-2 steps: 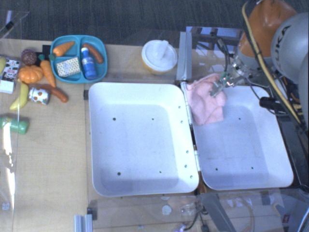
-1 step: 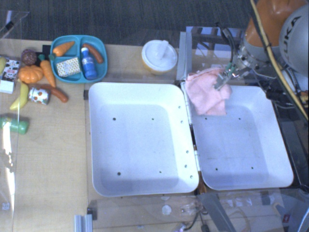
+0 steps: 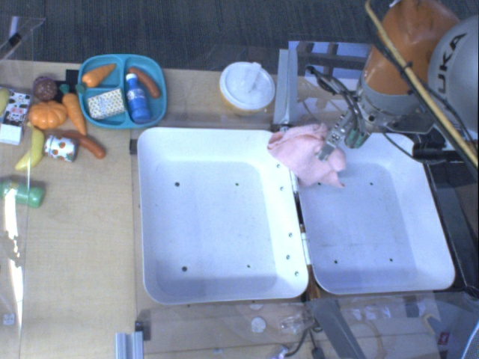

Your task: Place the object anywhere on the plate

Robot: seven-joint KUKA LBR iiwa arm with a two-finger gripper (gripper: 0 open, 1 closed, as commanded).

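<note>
A crumpled pink cloth (image 3: pixel 308 155) lies across the far end of the wall between the two white bins, mostly in the right bin (image 3: pixel 389 245). My gripper (image 3: pixel 337 145) comes in from the right and sits on the cloth's upper right part. Its fingers are shut on a bunched fold of the cloth, which gathers up toward them. The blue divided plate (image 3: pixel 152 72) stands on the bench at the far left, beyond the left bin (image 3: pixel 217 223). It holds a toy carrot, a blue bottle, a sausage and a cracker.
A white lidded cup (image 3: pixel 247 86) stands just beyond the bins, between the plate and the cloth. Toy foods are scattered on the bench left of the plate: a pumpkin (image 3: pixel 48 115), a banana (image 3: pixel 30 152) and a can (image 3: pixel 60 148). A metal bracket (image 3: pixel 284 88) rises behind the bins.
</note>
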